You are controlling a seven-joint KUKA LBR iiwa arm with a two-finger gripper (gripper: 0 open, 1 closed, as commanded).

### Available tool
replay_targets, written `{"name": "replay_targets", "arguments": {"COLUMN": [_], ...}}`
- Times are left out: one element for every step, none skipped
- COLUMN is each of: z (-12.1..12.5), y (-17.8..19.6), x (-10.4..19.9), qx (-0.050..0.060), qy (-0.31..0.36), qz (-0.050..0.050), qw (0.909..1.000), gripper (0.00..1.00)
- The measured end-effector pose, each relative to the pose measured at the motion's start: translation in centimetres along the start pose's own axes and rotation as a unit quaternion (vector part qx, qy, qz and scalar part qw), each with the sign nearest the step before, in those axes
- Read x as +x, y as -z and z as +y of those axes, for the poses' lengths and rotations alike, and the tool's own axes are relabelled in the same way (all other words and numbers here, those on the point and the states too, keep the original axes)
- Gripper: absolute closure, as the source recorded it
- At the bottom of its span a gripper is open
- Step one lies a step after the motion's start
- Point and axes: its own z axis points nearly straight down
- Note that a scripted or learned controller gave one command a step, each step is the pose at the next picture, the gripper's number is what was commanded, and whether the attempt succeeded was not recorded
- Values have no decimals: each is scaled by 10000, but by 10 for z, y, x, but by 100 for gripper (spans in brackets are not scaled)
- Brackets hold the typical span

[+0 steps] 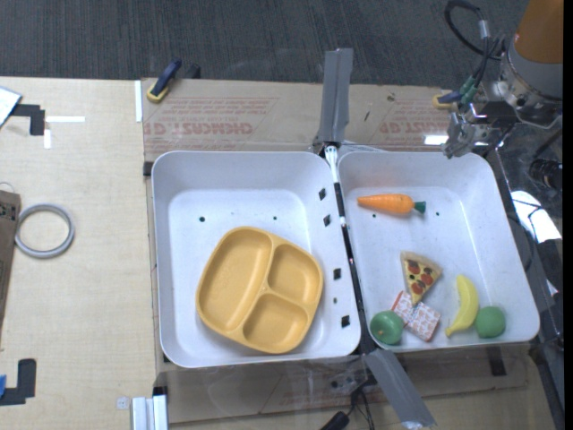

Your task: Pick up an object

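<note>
Task status: not started, judged from the layout. No object is lifted; all candidates lie on the floor of the right bin (501, 206).

Pincer (461, 141): positioned above the far right corner of the right bin, over its far rim. Whether it is open or closed cannot be told from the camera view. Nothing is seen in it.

Object locations, right bin:
- Toy carrot (387, 204): far half, lying crosswise, apart from all other items.
- Pizza slice (419, 277): centre-near area.
- Banana (462, 305): near right, just beside a green fruit (491, 322) close to the near right wall.
- Green apple (387, 327): near left corner, touching a red-and-white packet (418, 318).

The left bin (179, 195) holds a yellow divided plate (260, 289).

Clearance: the carrot has open floor on all sides and lies nearest the pincer, so it is likely the simplest target. The near cluster is crowded, and the apple and green fruit sit close to walls, which limits approach room. Remaining work: descend, grip, lift.
</note>
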Motion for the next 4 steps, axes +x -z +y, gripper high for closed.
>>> {"name": "replay_targets", "arguments": {"z": [-38, -69, -57, -16], "y": [127, 129, 70, 18], "x": [4, 73, 116, 185], "qx": [-1, -19, 1, 9], "qy": [769, 1927, 2367, 1942], "qz": [-4, -2, -1, 0], "qw": [9970, 9813, 9716, 9810], "gripper": [100, 100, 100, 100]}}
